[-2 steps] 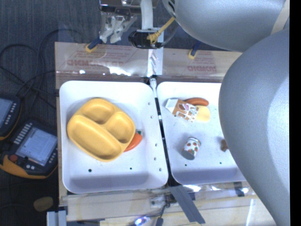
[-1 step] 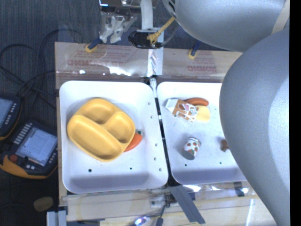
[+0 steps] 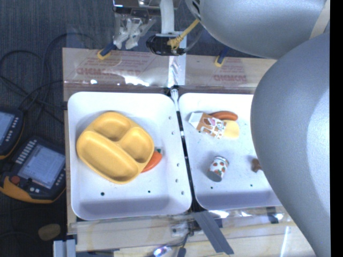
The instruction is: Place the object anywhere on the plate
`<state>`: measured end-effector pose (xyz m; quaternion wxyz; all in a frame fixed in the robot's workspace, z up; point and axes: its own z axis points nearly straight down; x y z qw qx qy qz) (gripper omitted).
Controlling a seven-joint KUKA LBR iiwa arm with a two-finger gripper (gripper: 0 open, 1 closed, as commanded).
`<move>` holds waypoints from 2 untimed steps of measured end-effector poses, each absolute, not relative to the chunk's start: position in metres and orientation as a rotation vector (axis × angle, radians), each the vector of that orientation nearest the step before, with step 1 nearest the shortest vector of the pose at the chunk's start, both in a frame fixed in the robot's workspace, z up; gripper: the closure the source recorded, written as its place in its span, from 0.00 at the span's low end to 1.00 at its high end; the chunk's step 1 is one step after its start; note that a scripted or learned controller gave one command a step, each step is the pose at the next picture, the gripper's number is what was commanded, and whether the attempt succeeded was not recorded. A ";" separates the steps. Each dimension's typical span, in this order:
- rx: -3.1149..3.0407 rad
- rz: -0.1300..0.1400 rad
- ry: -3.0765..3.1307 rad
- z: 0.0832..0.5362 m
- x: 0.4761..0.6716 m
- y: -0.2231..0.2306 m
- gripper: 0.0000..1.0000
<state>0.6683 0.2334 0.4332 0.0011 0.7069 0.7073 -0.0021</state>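
A yellow plate (image 3: 115, 146) with three sections lies in the left bin (image 3: 86, 197). An orange-red item (image 3: 153, 161) pokes out from under the plate's right edge. The right bin (image 3: 236, 197) holds a small printed carton (image 3: 209, 124), a red-orange piece (image 3: 224, 115) just behind it, a yellow piece (image 3: 232, 131) beside it, and a small white cup with red spots (image 3: 218, 166). My gripper (image 3: 128, 33) hangs beyond the far edge of the bench, above and behind the left bin, away from all of these. Nothing shows in its grasp.
The grey arm (image 3: 300, 116) covers the right side of the right bin and part of a brown item (image 3: 256, 165). A black rail (image 3: 182, 138) divides the two bins. Handheld controllers (image 3: 32, 167) and cables lie on the floor to the left.
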 end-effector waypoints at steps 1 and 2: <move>2.219 -0.007 2.220 0.433 0.668 0.233 1.00; 2.219 -0.007 2.220 0.433 0.668 0.233 1.00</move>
